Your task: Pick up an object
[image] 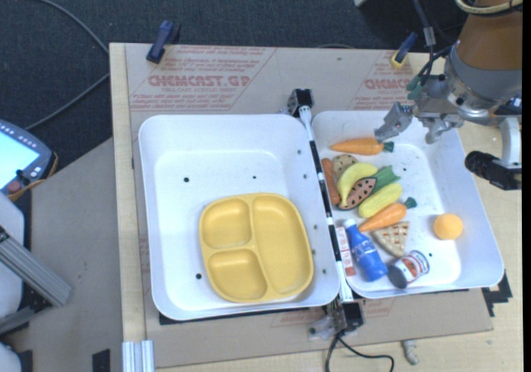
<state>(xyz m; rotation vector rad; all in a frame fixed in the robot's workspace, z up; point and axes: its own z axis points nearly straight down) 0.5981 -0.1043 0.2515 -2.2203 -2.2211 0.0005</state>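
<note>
Pincer (412, 124) sits over the back edge of the right bin (479, 258), both fingers visible and spread apart, nothing between them. Left finger tip is just beside the leaf end of the nearest carrot (358, 146), not clearly touching it.

Risks from here, my read:
- fingers straddle open space, not the carrot, so closing now likely grabs air
- carrot is smooth and tapered; an end-on pinch could squirt it out
- a drop straight down lands close to the bin wall, possible finger strike on the rim

Closest target is that carrot, lying flat, to the left of the pincer and slightly nearer the camera. Further out: pile of banana (356, 176), a second carrot (385, 216) and other toy food mid-bin, packed tight, so a grab there may catch two. Orange ball (448, 227) sits alone, well apart from the pincer. Yellow tray (253, 246) in the left bin (166, 196).
</note>
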